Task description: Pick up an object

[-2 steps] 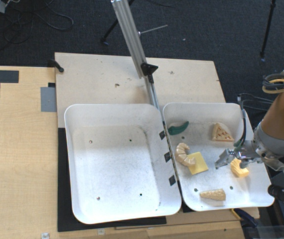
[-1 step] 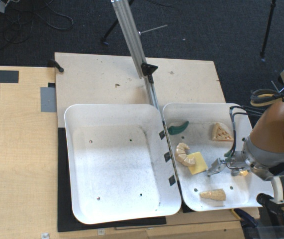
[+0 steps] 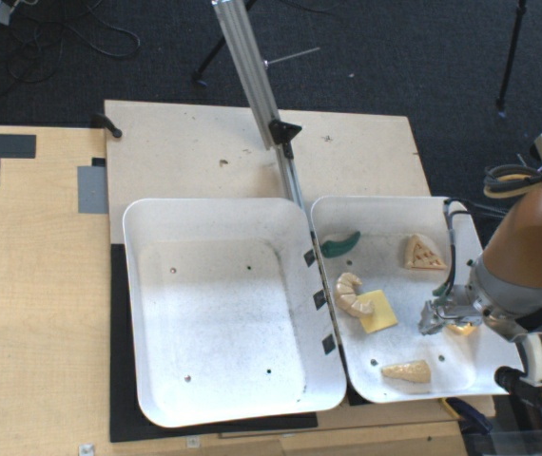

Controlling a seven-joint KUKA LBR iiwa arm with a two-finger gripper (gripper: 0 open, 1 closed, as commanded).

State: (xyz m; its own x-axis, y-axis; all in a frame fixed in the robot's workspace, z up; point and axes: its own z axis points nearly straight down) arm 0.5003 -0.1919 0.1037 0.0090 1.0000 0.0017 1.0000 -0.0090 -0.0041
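Low in right bin (image 3: pixel 461 380), gripper (image 3: pixel 439 317) — beside yellow block (image 3: pixel 378 313), croissant (image 3: pixel 350 294)

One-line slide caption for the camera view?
KUKA arm's hand low in the right bin by a small orange piece, among a yellow block, green piece and pastry-like items.

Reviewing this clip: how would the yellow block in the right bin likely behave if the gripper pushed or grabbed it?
The yellow block lies flat with straight edges, so it would probably slide rather than roll. It touches the curled pastry, so a push may shift both. It looks small and likely light.
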